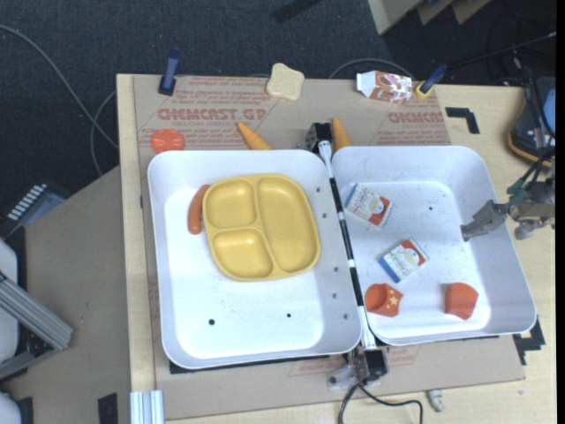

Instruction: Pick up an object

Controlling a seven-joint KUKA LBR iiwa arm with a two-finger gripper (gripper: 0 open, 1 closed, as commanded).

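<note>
The right bin (441, 170) holds two small white cartons: one with a red and blue print (368, 206) near its left wall, one (403, 260) lower toward the middle. Two red pieces lie near its front edge, one (383, 299) at the left and one (460, 299) further right. My gripper (493, 220) hangs over the bin's right rim, level with the upper carton and well right of all four objects. Nothing shows in its grasp.
The left bin (177, 307) holds a yellow divided plate (261, 226) with a red-orange sausage (196, 208) along its left side. Behind the bins lie a bread piece (285, 80), a carton (386, 86), two orange carrots (253, 136) and a red disc (166, 140).
</note>
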